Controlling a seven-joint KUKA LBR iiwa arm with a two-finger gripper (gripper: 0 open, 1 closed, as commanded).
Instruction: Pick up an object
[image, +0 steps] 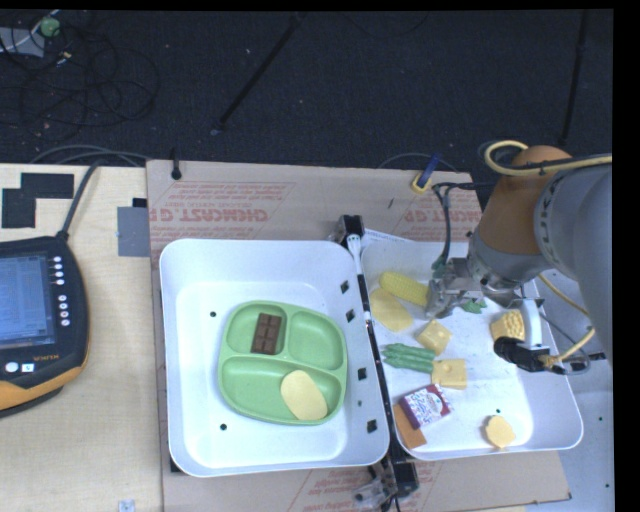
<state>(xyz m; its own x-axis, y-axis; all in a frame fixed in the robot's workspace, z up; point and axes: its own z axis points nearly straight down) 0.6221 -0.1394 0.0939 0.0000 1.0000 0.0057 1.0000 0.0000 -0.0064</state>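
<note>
The grey arm with the orange band (520, 215) comes in from the right and hangs low over the right-hand shallow white bin (560, 425). Its two-finger gripper (447, 300) sits down among the play food near the middle of that bin, and from this angle I cannot tell whether it is released or clenched, or whether anything is in it.

Right by the gripper there's a long yellow banana-like piece (403, 288) to its left, with a second pale yellow lump (391, 313) just below that. A small yellow cube-shaped block (434, 336) lies just under the gripper, close enough that contact can't be judged. Below it, a green pod-shaped piece (408, 357) lies across the bin floor, and a second yellow block (451, 374) sits beside its right end. Further down, a small red-and-white packet (424, 406) lies near the bin's left wall, and a round yellow piece (499, 431) sits apart towards the lower right. A yellow corn-like piece (509, 324) rests to the gripper's right, partly behind the cabling.

Over in the left white bin (200, 420), a green divided plastic tray (320, 345) holds a brown chocolate-like bar (266, 333) in its upper left compartment and a pale yellow oval piece (304, 395) on its lower part.

A handheld control pendant with a screen (35, 320) lies on the bench at far left.
</note>
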